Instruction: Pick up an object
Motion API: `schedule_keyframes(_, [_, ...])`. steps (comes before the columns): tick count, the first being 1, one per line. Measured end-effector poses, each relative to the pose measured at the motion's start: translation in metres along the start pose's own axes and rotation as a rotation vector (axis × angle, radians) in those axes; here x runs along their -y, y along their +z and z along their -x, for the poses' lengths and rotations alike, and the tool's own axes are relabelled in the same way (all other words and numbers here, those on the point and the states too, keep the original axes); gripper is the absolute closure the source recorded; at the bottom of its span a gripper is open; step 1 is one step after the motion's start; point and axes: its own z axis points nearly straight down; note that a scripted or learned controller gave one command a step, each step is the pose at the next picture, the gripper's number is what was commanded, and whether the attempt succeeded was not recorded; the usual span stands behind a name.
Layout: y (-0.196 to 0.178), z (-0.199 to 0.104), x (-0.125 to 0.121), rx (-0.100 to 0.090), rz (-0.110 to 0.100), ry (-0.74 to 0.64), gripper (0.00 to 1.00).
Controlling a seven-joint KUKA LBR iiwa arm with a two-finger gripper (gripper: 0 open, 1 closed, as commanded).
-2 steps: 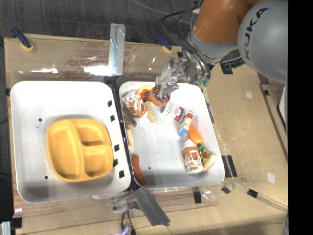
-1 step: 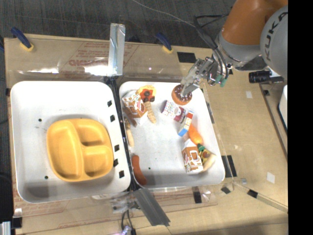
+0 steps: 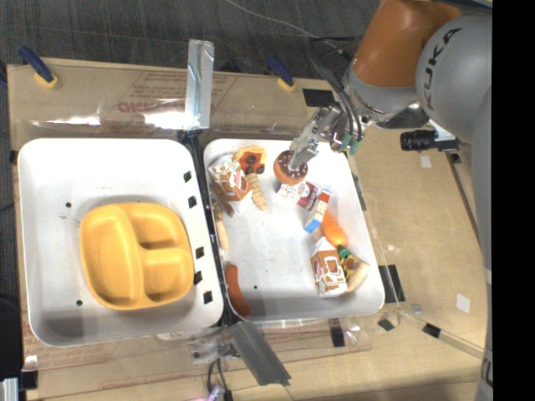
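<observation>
I'm seeing the gripper (image 3: 294, 159) pressing down on a small brown cup-like object (image 3: 288, 171) at the back of the right bin (image 3: 276, 299) (whether it's clamped, I can't tell).

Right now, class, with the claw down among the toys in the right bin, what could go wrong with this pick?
1. The claw sits over a small brown round toy with a red and white packet right beside it; it may nudge or catch the packet too.
2. That toy lies near the right bin's back wall, so a push could wedge it there.
3. Whether anything is gripped is unclear; a lift might come up without it.
</observation>
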Motion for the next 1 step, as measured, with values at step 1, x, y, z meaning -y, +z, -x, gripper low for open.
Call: schedule_keyframes(1, [-0.0121,0.0010,-0.0011,0.005,0.000,-0.006,1.00])
